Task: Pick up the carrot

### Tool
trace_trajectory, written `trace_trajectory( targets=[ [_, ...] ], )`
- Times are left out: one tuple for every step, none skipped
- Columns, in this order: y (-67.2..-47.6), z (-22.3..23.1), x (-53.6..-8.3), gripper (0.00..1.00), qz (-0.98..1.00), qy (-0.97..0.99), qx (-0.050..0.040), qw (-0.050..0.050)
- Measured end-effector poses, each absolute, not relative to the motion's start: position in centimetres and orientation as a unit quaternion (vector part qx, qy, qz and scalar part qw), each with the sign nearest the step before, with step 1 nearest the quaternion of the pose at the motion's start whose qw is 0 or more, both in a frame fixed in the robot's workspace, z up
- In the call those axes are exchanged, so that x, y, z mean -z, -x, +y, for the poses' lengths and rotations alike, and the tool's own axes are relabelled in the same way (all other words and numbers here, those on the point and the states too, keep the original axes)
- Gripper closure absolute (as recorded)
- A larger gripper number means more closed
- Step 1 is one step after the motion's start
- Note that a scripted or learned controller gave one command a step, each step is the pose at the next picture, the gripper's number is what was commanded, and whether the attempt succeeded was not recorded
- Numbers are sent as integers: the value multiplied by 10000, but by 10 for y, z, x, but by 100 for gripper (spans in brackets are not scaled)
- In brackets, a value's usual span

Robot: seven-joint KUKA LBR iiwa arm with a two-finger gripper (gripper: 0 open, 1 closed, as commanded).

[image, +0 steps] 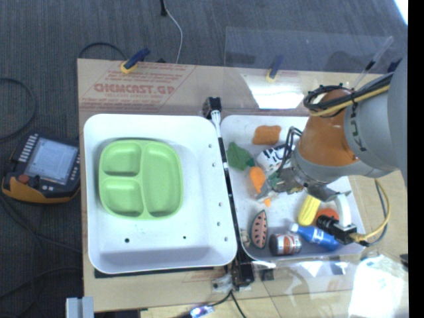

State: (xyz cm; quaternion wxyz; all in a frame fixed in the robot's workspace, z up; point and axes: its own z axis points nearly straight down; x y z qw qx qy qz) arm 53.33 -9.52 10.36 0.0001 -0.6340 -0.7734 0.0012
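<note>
The carrot (256,177) lies in the right-hand bin (353,207), near its left wall at mid-height of the frame, just right of a green leafy piece (238,155). The gripper (277,185) hangs just right of and slightly below the carrot, almost touching it. Whether it is spread or pressed together cannot be told.

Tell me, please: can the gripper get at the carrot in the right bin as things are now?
Probably yes. The gripper hangs low in the right bin, right beside the carrot, whose top is bare. A green leafy toy and a black-and-white item lie close, so the fingers have little room.
</note>
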Motion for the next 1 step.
trace_trajectory(
  targets=[
    [-517, -31, -184, 100, -7148, 6993, -3, 3]
  ],
)
